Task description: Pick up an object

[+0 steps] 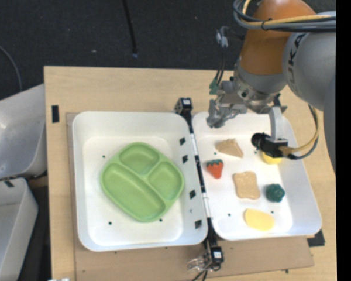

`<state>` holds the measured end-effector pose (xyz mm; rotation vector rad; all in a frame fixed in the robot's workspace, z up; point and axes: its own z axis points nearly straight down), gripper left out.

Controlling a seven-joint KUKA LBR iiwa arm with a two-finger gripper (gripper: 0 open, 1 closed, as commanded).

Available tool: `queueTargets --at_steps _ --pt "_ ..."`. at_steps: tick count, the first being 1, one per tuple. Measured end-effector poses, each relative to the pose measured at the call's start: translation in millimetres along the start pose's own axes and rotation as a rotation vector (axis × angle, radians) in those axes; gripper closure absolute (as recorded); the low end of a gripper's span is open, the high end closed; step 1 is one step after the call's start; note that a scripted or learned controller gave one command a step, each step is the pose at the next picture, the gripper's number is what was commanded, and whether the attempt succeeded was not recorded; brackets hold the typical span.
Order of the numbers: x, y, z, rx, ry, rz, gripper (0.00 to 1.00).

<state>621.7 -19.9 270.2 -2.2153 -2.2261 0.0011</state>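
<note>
My gripper [216,119] hangs over the far left corner of the right bin [301,212], with nothing visibly held. Just in front of it lies a tan wedge [229,148]. Closer to the front and beside the divider sits a small red strawberry-like piece [215,168]. To the right of that lies a slice of toast [245,185], with a dark green lump [274,192] beside it. A yellow oval piece [258,219] rests near the bin's front wall.
The left bin [85,215] holds a green divided plate [141,181] near its middle. A black-clipped divider [194,157] runs between the two bins. The grey arm with its orange band [275,34] looms above the back right.
</note>
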Motion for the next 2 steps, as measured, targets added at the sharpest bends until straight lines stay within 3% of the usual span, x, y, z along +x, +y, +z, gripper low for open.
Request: queueTargets --at_steps 2 --pt "94.8 -14.9 15.1 -0.003 0.000 -0.001 1.00"
